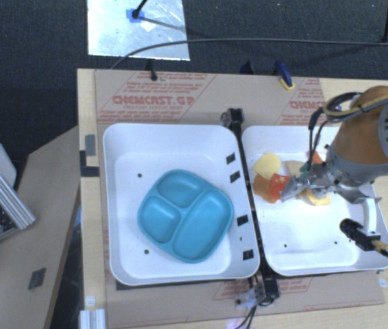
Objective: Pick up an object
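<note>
Two white bins (180, 132) (dark carpet (29, 46))

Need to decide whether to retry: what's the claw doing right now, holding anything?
Claw: low in the right bin, right beside the orange and yellow objects; cannot be told whether it is open, closed or gripping anything.

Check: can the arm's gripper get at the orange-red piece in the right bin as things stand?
Probably yes. The gripper is already down in the right bin, right beside the orange-red piece, with nothing between them. The yellow piece crowds its far side, which may hamper a clean grasp.
</note>
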`<state>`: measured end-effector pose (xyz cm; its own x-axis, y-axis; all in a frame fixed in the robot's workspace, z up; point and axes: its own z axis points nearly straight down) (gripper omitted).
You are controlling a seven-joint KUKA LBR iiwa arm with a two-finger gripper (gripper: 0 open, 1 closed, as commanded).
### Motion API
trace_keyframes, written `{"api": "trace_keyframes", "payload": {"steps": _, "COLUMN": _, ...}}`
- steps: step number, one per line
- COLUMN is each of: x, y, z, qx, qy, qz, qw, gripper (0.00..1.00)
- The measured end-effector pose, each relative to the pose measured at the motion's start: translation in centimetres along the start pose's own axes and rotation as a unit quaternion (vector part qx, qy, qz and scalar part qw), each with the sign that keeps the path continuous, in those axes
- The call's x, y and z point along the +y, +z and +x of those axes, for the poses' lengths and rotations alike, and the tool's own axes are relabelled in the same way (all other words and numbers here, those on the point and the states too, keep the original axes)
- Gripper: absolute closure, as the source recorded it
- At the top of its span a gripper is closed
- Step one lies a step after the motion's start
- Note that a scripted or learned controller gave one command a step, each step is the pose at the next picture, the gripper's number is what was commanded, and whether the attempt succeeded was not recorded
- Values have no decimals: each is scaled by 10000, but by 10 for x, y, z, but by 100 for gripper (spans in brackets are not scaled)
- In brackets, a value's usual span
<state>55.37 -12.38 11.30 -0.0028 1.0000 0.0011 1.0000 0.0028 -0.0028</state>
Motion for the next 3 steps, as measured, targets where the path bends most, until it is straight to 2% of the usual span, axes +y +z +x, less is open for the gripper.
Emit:
{"api": "trace_keyframes", "payload": {"steps": 1, "x": 0, "y": 30, "z": 0, "qx": -4, "qy": 8, "qz": -10, "qw": 10000, "gripper": 0}}
{"api": "trace_keyframes", "payload": {"steps": 2, "x": 2, "y": 17, "z": 0, "qx": -7, "qy": 9, "qz": -30, "qw": 10000, "gripper": 100}}
{"api": "trace_keyframes", "payload": {"steps": 3, "x": 7, "y": -33, "z": -10, "qx": -13, "qy": 9, "qz": -38, "qw": 10000, "gripper": 100}}
